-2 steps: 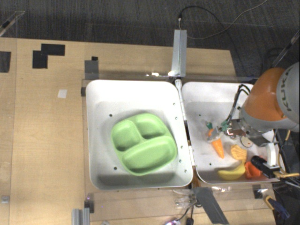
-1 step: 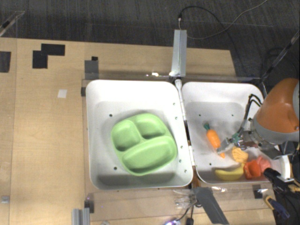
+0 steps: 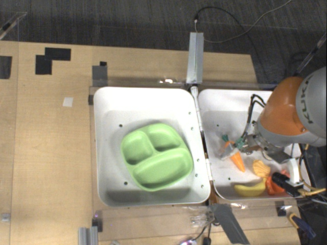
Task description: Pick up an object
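Gripper [image 3: 241,146] above carrot [image 3: 237,161] (right bin [image 3: 219,111]) — opening indiscernible

A robotics lab: a wooden worktop [image 3: 46,152] with two bolted white bins [image 3: 107,137], loose cables [image 3: 240,29], grey carpet [image 3: 102,14].

plate [image 3: 157,156] in left bin [image 3: 110,103], banana [image 3: 250,189] in right bin [image 3: 219,103]

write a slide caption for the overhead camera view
Grey KUKA arm's tool lowered over an orange toy carrot in the right white bin; green divided plastic plate in the left bin.
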`<state>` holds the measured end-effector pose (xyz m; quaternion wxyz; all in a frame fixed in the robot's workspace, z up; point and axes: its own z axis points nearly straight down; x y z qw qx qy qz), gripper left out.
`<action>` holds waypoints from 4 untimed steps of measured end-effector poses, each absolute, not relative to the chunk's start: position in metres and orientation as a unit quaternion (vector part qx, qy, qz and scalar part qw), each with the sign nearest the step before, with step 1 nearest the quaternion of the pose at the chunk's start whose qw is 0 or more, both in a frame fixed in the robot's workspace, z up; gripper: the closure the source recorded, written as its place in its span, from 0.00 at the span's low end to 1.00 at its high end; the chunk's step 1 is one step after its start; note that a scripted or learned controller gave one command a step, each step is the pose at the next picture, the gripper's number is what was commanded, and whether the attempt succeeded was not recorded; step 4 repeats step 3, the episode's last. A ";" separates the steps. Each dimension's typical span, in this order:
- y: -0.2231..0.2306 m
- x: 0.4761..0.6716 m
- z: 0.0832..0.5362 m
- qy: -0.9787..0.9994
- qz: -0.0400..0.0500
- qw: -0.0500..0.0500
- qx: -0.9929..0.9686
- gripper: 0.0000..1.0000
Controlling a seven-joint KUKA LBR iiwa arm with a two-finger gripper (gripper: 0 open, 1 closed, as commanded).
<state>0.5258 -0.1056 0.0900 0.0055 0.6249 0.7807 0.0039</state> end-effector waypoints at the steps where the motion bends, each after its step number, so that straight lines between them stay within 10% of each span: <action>1: -0.104 0.529 0.102 0.781 0.007 0.008 0.624 1.00; 2: -0.150 0.576 0.089 0.738 0.003 0.006 0.675 1.00; 3: -0.077 0.610 0.221 0.768 0.002 0.003 0.640 1.00; 4: -0.077 0.610 0.221 0.768 0.002 0.003 0.640 1.00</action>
